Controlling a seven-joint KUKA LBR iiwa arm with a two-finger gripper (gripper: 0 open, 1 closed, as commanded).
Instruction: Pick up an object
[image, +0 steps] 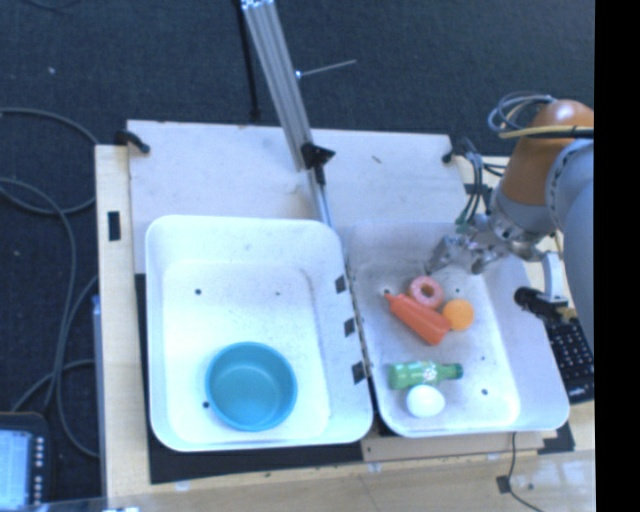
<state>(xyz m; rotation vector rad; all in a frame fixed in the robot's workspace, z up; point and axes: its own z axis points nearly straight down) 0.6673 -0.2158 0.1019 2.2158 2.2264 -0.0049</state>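
Observation:
The right bin (500, 395) holds a pink ring (427, 291), an orange carrot-shaped piece (417, 317), a small orange ball (458, 315), a green bottle (424, 374) lying on its side and a white egg (425, 402). My gripper (458, 254) hangs over the far part of this bin, just beyond the pink ring and the ball. Its fingers are spread apart with nothing between them. The grey arm with its orange band (535, 170) comes in from the right.
The left bin (180, 250) holds a blue bowl (251, 385) near its front. A slanted metal pole (285, 90) rises behind the bins. A black keyboard (572, 350) lies at the right edge of the bench.

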